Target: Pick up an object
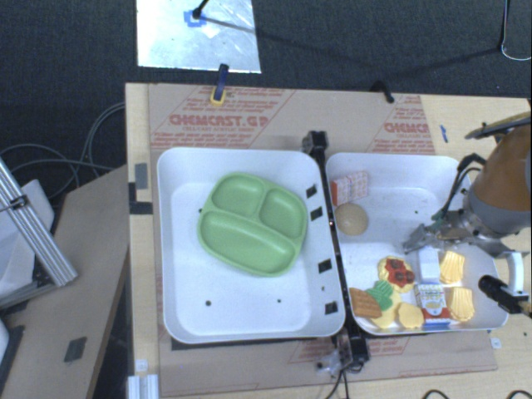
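- Plastic toy food, mostly yellow/orange, sits heaped in the right bin (pixel 391 166), toward its near edge. That pile is what I'm picking from.
- Landmark = the tan ball (pixel 352 219), alone beside the divider between the bins. All else placed off it.
- Just behind the ball: small red-and-white carton (pixel 350 186). Looks like thin card or light plastic, prob. crushable, flat sides give an easy squeeze.
- Nearer me and right of the ball: red-and-yellow round piece (pixel 396 272), green piece (pixel 382 293), yellow ridged pieces (pixel 452 266), a labelled packet (pixel 431 296). They touch and overlap.
- Handling, my guess: all light, hollow, stiff, fairly slick. Ball will prob. roll out of a two-finger pinch unless centred. Flat ridged pieces lie low, hard to get under.
- Best bet imo: the carton or the ball, since each stands apart from the heap.
- Claw (pixel 428 236) is well right of the ball, low over the bin floor, just behind the ridged yellow pieces.
- Can't tell whether it's apart or together; the dark linkage blurs into the wrist. I see nothing held in it.
- Green divided plate (pixel 253 223) lies in the left bin (pixel 179 248), far side of the divider from the ball. Not my target.
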Motion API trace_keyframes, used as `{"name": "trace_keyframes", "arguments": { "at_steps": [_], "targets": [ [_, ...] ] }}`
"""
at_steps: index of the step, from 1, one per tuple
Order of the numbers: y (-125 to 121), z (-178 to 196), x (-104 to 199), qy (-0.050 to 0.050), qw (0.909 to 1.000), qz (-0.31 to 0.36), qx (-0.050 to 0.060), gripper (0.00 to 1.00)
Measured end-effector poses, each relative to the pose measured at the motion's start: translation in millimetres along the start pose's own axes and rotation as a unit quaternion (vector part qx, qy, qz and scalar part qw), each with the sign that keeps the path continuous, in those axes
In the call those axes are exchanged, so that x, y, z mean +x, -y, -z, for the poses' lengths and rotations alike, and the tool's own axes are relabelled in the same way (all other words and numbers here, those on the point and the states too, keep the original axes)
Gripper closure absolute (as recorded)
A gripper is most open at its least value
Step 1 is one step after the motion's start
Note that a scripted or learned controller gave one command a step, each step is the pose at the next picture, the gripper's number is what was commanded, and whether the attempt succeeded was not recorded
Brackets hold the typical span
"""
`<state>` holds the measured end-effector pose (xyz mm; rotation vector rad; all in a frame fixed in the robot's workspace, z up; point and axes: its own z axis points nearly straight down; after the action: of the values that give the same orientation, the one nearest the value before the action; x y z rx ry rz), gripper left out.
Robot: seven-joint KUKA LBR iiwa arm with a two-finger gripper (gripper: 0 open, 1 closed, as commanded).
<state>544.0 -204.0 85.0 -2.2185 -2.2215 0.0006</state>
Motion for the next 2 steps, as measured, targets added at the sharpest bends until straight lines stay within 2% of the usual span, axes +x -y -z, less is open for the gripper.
{"name": "trace_keyframes", "arguments": {
  "at_steps": [1,2],
  "targets": [
    [-1.3,13.1,-0.7,0.001,1.0000,0.000,-0.003,1.00],
    [-4.3,77.8,-2.5,0.002,1.0000,0.001,-0.005,1.00]
  ]
}}
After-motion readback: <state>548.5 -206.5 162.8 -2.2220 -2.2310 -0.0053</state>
